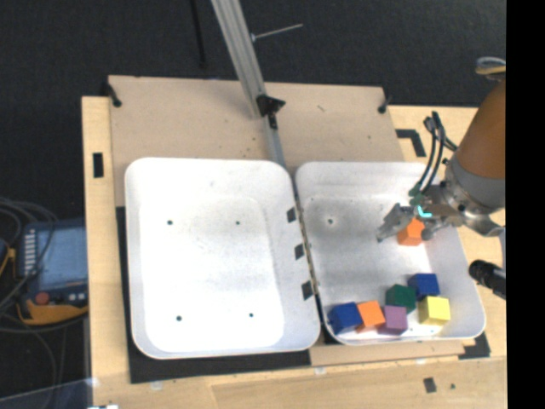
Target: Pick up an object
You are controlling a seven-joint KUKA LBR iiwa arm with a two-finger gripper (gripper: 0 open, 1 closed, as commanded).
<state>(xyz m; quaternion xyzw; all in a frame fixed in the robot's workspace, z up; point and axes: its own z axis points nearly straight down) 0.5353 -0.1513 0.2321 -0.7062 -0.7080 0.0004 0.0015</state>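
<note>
Over the right bin [341,186], an orange block [412,232] sits between the gripper [409,225] fingers, seemingly clamped and perhaps just raised; the lift looks under way. Six more blocks [393,307] cluster along the near wall.

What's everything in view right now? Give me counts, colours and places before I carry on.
White bins: 2, side by side on the bench; left bin, right bin.
Blue cubes: 2, right bin near edge and.
Orange cubes: 2; one in the near row, one under the gripper.
Purple cube: 1, near row.
Green cube: 1, behind the purple one.
Yellow cube: 1, near right corner.
Metal pole: 1, grey, slanting behind the bins.
Screen device: 1, far left.
Gripper: 1, over the right bin.
</note>
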